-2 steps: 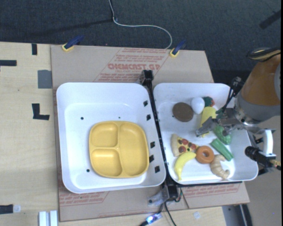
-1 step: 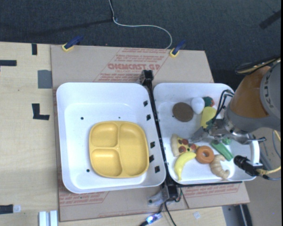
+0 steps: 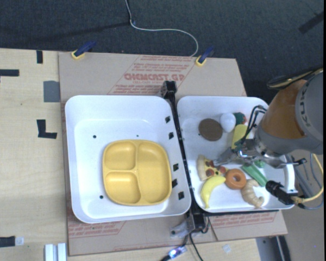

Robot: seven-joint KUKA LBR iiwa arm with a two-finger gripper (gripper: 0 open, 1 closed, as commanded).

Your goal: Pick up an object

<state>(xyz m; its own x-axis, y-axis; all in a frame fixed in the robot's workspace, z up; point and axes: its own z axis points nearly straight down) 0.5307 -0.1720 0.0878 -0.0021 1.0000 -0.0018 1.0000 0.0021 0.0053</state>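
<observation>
The right bin [image 3: 193, 110] holds several toy foods. A brown round disc [image 3: 210, 129] lies near its back, with a white ball [image 3: 228, 121] and a yellow-green piece [image 3: 239, 132] beside it. Toward the front lie a pizza slice [image 3: 206, 169], a banana [image 3: 210, 190], an orange donut [image 3: 236, 179], a green piece [image 3: 255, 173] and a beige knobbly piece [image 3: 253, 193]. My gripper [image 3: 229, 156] hangs low in the middle of this bin, just above the donut and right of the pizza slice. Nothing is visibly held in it.
The left bin [image 3: 81, 118] holds a yellow divided plate [image 3: 136, 172]. The arm with its orange band [image 3: 283, 116] covers the right bin's right side. A black divider [image 3: 176, 145] runs between the bins. Both bins rest on a cardboard sheet [image 3: 146, 72].
</observation>
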